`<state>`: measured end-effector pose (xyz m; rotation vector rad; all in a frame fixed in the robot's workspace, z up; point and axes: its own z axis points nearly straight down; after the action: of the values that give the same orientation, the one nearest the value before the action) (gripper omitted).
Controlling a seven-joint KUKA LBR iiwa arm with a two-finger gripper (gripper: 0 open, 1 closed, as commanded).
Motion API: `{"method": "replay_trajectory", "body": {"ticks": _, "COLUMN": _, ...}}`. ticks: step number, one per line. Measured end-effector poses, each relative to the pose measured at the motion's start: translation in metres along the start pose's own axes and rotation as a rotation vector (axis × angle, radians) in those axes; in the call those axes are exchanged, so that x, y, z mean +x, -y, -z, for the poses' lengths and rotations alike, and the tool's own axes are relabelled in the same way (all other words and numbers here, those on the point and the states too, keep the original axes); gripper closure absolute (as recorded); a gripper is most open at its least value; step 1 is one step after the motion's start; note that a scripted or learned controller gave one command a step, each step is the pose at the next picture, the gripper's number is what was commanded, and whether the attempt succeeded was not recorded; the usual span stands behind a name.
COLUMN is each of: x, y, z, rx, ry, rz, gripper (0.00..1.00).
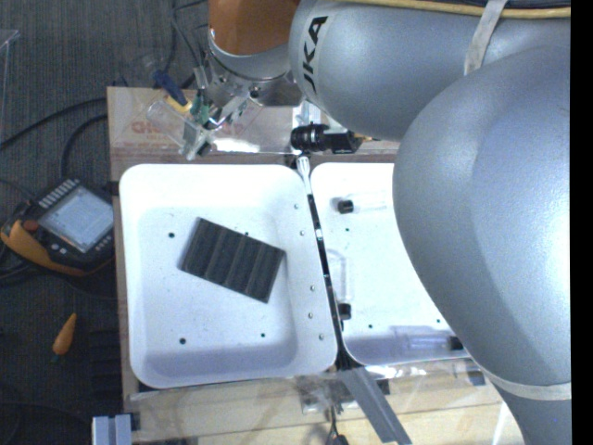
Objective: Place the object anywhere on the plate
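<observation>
The grey arm point(445, 109) reached in from the right and covered most of the right bin point(366, 276), its orange band point(246, 12) showing at the top of the view. The jaws point(202, 123) hung beyond the far edge of the left bin point(139, 276), over the brown board point(139, 123) at the far side of the desk point(232, 401). Whether the jaws were spread or pressed together could not be told from this view, since the parts there were small and cluttered with clear and coloured bits.

In the left bin lay a dark ribbed rectangular object point(232, 260), flat on the white floor, turned at a slant and roughly in the middle, nearer the bin's right wall than its left. It was well apart from the jaws.

In the right bin a small black piece point(345, 206) sat near the far left corner. A black strip point(315, 239) ran along the seam between the two bins.

Off the desk's left edge, on the dark carpet, rested a handheld pendant with a grey screen point(69, 225), and nearer the front an orange item point(63, 334).
</observation>
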<state>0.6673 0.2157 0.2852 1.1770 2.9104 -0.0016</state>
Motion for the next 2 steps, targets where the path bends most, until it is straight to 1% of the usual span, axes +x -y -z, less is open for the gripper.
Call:
{"method": "replay_trajectory", "body": {"ticks": 1, "x": 0.0241, "y": 0.0156, "z": 0.1495, "rx": -0.001, "ry": 0.000, "rz": 0.021, "gripper": 1.00}}
{"method": "replay_trajectory", "body": {"ticks": 2, "x": 0.0220, "y": 0.0056, "z": 0.1486, "rx": -0.001, "ry": 0.000, "rz": 0.477, "gripper": 1.00}}
